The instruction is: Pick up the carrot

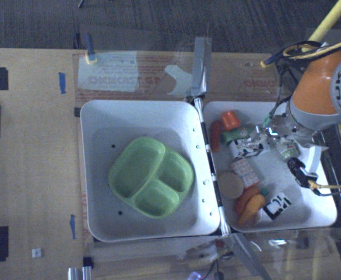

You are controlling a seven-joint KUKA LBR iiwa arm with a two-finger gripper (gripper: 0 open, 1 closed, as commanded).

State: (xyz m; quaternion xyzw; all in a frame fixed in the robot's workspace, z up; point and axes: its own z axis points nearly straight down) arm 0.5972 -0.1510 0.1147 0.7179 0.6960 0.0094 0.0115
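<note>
Where the right bin (pixel 327 214) narrows toward its near edge, the carrot (pixel 249 203) lies at a slant, a short tapered shape, orange with a redder flank along its upper left side, smooth and slightly glossy like moulded plastic. Just above its upper end sits a round tan disc (pixel 230 185), flat and matte. Just beside the carrot on the right lies a small black block with white markings (pixel 276 205), with a speck of green between the two. A pale pinkish card with a fine printed pattern (pixel 243 169) rests beyond the disc.

Farther up the bin, a squat orange-red piece (pixel 229 119) and a long dark red one (pixel 215 135) lie against the left wall, next to a green and white packet (pixel 238 136) and a black-and-white patterned item (pixel 248 150).

The gripper (pixel 270 134) hangs over the upper half of this bin, well apart from the carrot, its metal parts tangled visually with cables; whether it is released or clenched cannot be told. Behind it rises the arm with its orange band (pixel 316 92).

The left bin (pixel 94 156), a shallow white tray with rounded corners, holds a light green divided plate (pixel 151 175) with three smooth compartments. Both bins rest on a pale wooden bench (pixel 30 174).
</note>
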